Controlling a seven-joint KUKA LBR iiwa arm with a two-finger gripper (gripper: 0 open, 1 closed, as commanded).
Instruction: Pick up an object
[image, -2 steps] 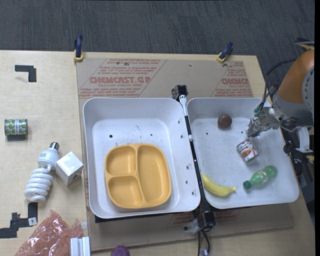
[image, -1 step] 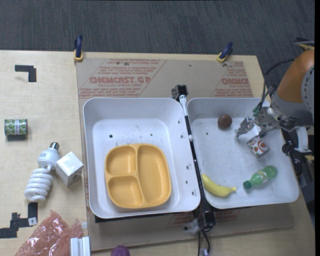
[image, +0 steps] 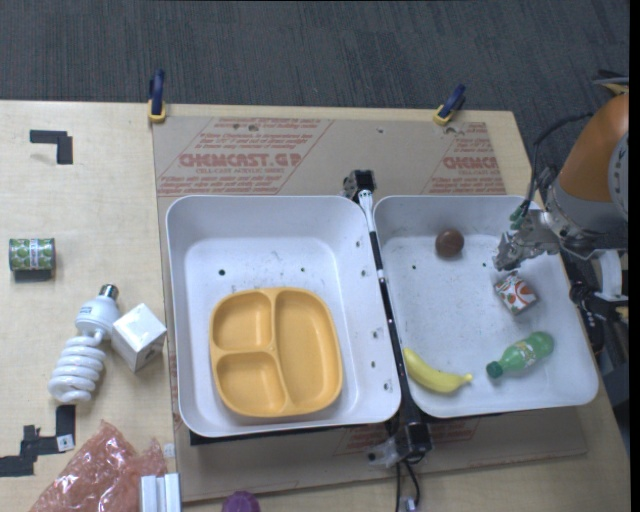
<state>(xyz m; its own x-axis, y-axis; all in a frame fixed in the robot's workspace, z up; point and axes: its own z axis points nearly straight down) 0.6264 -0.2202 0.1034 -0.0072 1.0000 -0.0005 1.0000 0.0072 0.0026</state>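
Two white bins sit side by side on the counter (image: 90, 200), over a sheet of brown board. The arm (image: 600, 165) comes in at the right edge of the frame, and its hand (image: 512, 252) hangs over the upper right part of the right bin (image: 450, 310), just above a small white carton (image: 516, 294) with red and green print. Whether the hand is spread or closed cannot be told at this size, and nothing is visibly between its tips. In the same bin a dark brown ball (image: 450, 242) lies near the upper wall, a banana (image: 435, 373) lies along the lower edge, and a green bottle (image: 522, 355) lies on its side at lower right. The left bin (image: 200, 250) holds a yellow divided tray (image: 275, 352). On the counter at the left of the frame are a green can (image: 32, 255), a spiral bulb (image: 80, 355), a white cube (image: 139, 336) touching the bulb, and a pink mesh bag (image: 95, 470) at the bottom.
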